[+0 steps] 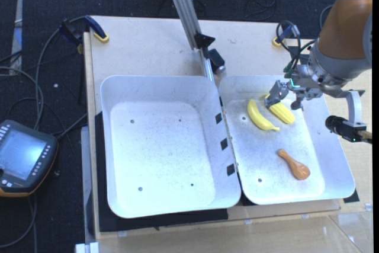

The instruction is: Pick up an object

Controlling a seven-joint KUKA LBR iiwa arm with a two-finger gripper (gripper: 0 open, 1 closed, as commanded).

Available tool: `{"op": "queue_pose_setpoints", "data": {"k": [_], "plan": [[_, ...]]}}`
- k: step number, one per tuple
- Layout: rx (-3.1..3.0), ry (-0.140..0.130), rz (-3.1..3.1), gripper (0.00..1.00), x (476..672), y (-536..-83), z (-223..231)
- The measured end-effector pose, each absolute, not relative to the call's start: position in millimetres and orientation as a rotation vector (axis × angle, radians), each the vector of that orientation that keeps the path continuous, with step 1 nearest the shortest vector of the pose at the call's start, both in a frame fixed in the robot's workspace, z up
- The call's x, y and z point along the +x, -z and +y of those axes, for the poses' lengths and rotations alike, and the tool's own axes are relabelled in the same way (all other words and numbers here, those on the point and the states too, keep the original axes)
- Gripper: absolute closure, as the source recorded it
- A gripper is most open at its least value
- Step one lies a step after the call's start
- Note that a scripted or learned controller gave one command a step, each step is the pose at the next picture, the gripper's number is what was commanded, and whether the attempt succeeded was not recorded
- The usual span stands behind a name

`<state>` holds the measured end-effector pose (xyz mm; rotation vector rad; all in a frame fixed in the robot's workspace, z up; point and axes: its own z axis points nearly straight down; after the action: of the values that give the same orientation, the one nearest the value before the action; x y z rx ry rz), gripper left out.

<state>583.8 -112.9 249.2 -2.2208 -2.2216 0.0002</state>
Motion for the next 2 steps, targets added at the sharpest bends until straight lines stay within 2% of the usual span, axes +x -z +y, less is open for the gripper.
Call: {"op": "queue_pose_setpoints", "data": {"k": [1, 2], "plan": [[-2.221, 0.0, -2.222, 0.0, 583.8, -249.2, -112.9], [-2.219, -0.004, -2.22, 0.0, 583.7, -206.9, -112.3]]}}
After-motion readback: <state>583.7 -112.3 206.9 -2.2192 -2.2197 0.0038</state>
